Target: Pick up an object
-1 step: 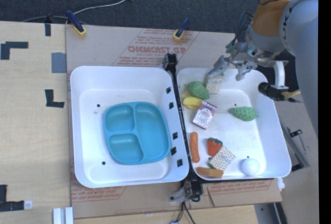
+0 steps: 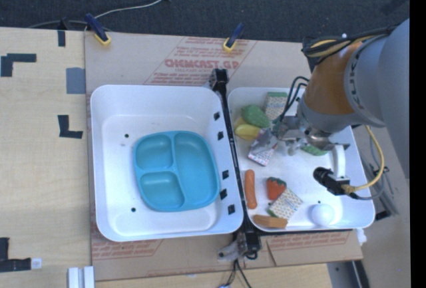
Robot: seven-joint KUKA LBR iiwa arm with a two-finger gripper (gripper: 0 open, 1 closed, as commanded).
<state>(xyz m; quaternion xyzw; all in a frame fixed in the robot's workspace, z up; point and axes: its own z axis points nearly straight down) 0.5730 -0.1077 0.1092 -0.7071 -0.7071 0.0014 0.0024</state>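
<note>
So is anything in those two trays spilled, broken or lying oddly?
Nothing stands out. The blue plate lies flat in the left bin, and the toy food, such as the carrot, lies loose in the right bin below the gripper.

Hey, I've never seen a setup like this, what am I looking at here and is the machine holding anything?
This is one photo from a camera fixed above a bench, looking down at a slant. The grey and orange shape on the right is a robot arm; its end effector hangs low over the right bin. Two shallow white bins sit side by side. The left bin holds a blue divided plate. The right one holds toy food: a carrot, a strawberry, a white egg, a green vegetable and a few small packets. I cannot tell whether anything is gripped.
</note>
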